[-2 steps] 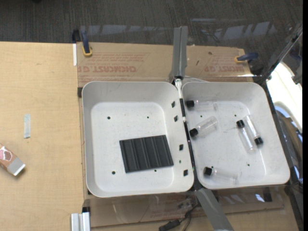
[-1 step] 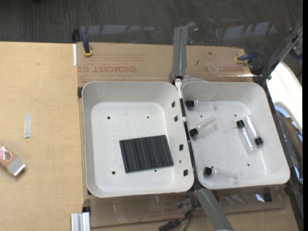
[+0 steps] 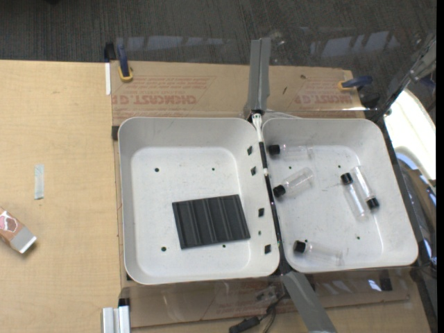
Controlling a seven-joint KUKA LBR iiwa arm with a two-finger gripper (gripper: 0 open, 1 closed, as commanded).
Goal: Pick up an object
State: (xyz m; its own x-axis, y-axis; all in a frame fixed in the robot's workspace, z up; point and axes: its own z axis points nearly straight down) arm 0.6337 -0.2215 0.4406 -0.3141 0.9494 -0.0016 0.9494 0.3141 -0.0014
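Camera view: left bin (image 3: 139, 186) holds a dark ribbed pad (image 3: 211, 221), flat, near-centre. Right bin (image 3: 388, 186) has approx. five clear vials w/ black caps: one far-left (image 3: 288, 150), one mid-left (image 3: 293, 184), two touching at right (image 3: 359, 192), one near edge (image 3: 316, 251). Gripper state: can't tell. Small tube, possibly, on bench far left (image 3: 15, 232).

Pretty even, bright overhead light, soft shadows. The white bins (image 3: 132, 186) sit close to blown out, so the clear vials (image 3: 359, 193) in the right one barely register. Harsh glare right of that bin. Overall kinda soft and grainy.
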